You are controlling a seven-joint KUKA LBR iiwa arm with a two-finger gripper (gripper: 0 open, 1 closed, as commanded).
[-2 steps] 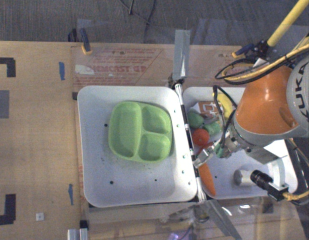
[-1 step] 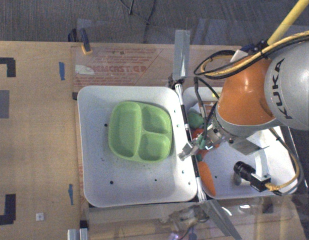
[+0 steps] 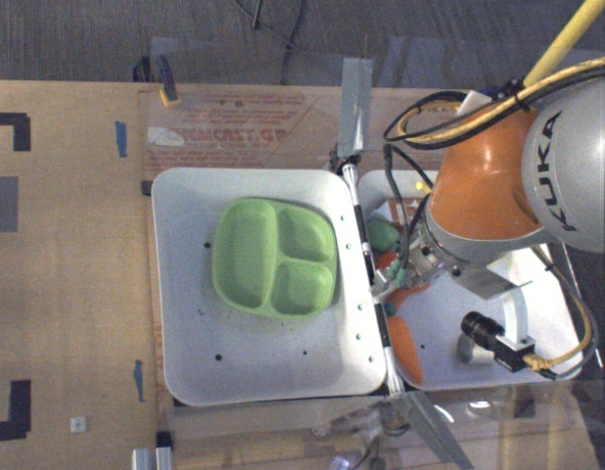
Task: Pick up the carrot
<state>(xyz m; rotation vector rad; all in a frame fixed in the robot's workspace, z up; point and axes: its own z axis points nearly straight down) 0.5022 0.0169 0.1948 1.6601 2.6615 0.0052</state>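
The carrot (image 3: 405, 351) is an orange tapered piece lying along the left wall of the right bin (image 3: 537, 360), near its front corner. My gripper (image 3: 394, 282) hangs below the orange wrist band, low over the left side of that bin, a little behind the carrot. The arm's bulk covers most of the gripper. Nothing shows as held.
A green round item (image 3: 383, 233) and a small orange-red piece (image 3: 385, 259) lie just behind the gripper in the right bin. The left bin (image 3: 185, 351) holds a green divided plate (image 3: 275, 258). A metal divider (image 3: 366, 292) separates the bins.
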